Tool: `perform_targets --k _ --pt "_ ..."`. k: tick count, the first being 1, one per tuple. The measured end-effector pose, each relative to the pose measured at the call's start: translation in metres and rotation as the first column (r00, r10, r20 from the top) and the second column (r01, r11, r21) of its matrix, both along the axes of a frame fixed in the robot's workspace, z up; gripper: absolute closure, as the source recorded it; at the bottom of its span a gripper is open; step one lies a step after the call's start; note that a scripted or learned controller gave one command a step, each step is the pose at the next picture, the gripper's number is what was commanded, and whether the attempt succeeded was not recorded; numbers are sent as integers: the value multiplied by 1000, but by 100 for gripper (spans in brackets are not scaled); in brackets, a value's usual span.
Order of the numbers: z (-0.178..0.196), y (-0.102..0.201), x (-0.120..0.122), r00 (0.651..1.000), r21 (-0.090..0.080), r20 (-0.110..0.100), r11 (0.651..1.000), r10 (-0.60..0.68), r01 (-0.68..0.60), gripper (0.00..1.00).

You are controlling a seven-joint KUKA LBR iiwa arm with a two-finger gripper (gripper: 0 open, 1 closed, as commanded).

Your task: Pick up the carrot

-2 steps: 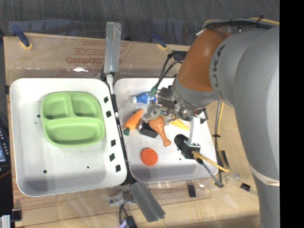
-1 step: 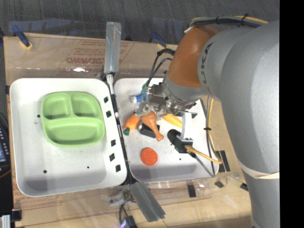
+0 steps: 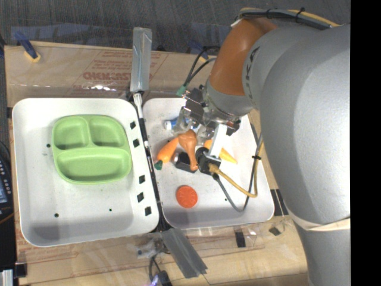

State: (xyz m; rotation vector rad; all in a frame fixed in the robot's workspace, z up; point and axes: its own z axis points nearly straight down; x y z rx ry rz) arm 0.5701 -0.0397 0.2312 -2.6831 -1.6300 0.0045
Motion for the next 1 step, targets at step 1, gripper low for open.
perform_targets --k 1 --pt "25 2 15 997 0 -1 997 -79 79 100"
